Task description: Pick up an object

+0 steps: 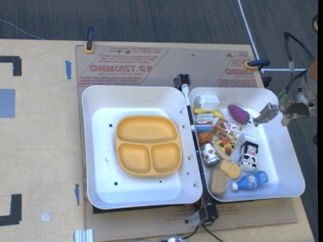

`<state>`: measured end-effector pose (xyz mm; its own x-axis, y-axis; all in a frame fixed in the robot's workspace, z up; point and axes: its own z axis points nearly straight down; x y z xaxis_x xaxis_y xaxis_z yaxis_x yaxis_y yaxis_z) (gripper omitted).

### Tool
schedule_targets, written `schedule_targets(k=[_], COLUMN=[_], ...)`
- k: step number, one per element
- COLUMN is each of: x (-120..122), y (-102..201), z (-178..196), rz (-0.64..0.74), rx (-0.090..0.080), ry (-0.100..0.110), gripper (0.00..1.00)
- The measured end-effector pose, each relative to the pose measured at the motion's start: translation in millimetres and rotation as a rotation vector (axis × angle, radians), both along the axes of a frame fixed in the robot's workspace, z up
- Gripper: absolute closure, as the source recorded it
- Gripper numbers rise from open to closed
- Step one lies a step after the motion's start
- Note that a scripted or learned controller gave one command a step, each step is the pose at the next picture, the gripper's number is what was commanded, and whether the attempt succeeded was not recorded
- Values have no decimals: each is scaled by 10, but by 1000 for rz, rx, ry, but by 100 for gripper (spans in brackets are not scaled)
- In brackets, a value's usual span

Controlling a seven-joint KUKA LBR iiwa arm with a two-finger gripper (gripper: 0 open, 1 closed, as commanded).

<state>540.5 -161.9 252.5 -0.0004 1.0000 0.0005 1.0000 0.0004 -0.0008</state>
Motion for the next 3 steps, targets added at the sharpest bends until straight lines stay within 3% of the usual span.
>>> schedule_targets(k=[1, 2, 3], x=[-458, -443, -319], y=[193, 189, 1004], z=[-1433, -1327, -674], rz=[-1, -1, 2], rx=[0, -2, 1], ry=[1, -4, -3], gripper=[0, 100, 100])
